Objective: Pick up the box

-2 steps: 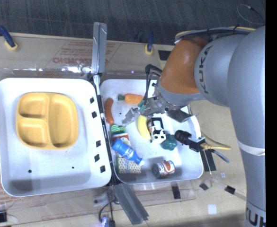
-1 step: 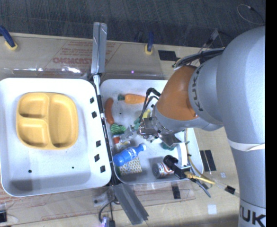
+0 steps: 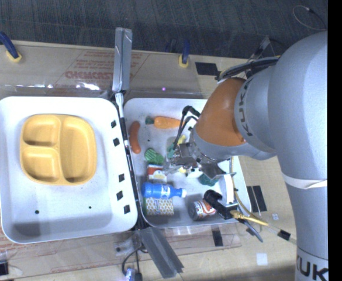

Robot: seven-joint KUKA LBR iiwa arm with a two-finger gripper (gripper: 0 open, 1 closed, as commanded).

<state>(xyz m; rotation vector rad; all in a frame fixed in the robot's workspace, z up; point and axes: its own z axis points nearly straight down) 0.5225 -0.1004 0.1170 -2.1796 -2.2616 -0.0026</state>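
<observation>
I hang over the right bin (image 3: 137,211) with my jaws (image 3: 181,164) low among the clutter; whether they are apart or together I cannot tell. The box (image 3: 159,206) lies just beyond them toward the bin's near edge, touching the blue bottle (image 3: 162,191), long axis across the bin.

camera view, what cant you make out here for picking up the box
- Pincer: the arm's orange band and wrist hang over it in the camera view, so its state is hidden.
- Box: small and blurred; its print is unreadable.
- Right bin: the arm covers the floor on its right side.
- Can: label too small to read.
</observation>
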